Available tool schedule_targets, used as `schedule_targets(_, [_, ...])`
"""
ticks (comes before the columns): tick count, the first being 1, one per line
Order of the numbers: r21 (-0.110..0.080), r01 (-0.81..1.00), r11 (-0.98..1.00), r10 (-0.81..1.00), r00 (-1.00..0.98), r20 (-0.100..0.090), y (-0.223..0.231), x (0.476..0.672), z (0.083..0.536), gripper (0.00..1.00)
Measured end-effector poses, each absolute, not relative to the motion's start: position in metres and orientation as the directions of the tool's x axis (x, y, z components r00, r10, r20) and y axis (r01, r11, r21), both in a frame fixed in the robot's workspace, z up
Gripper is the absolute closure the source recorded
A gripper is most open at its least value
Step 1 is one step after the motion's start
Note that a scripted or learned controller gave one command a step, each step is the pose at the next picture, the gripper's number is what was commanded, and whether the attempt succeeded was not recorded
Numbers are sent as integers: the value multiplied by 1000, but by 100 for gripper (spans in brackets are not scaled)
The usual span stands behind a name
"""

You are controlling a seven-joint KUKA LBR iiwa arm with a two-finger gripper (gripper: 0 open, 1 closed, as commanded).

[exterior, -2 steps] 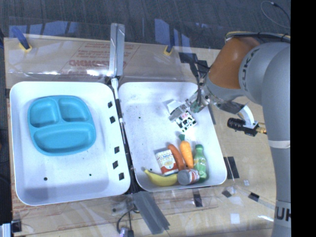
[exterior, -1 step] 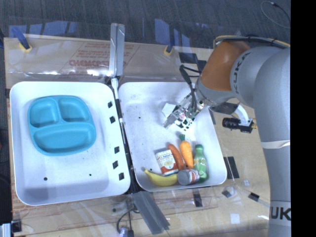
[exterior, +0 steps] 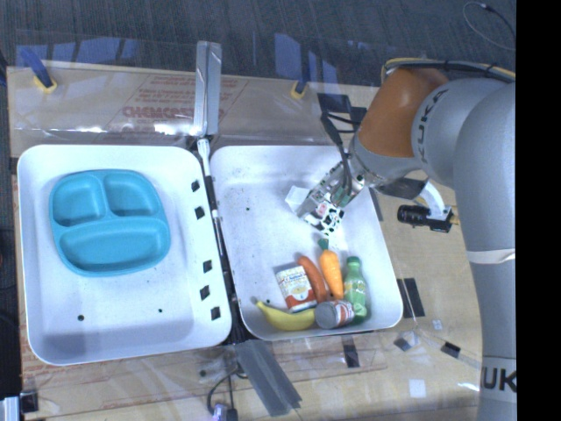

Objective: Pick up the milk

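White, with black cow patches, the milk (exterior: 329,220) lies tipped in the right bin (exterior: 254,261), directly under the tool (exterior: 333,196), toward five o'clock of it, its long axis running eleven to five; whether the tool is open, I cannot tell.

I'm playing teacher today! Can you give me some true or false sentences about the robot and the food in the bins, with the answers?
1. The blue tray lies in the left bin. True.
2. The banana sits on the blue tray. False: it lies in the right bin, near the front edge.
3. The carrot lies beside the green bottle. True.
4. The gripper hangs above the left bin. False: it is over the right bin, at the milk.
5. The can is next to the banana. True.
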State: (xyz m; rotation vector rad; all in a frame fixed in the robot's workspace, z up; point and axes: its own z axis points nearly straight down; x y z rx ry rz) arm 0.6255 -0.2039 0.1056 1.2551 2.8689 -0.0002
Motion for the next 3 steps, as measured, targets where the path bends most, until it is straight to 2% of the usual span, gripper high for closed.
schedule_targets(1, [0,682,731,682,-731,-1,-148,612,193,100])
schedule_targets(2, [0,741,671,741,-671,-1,-122,653,219,100])
schedule_targets(3, [-2,825,566,825,-566,2,-126,654,194,100])
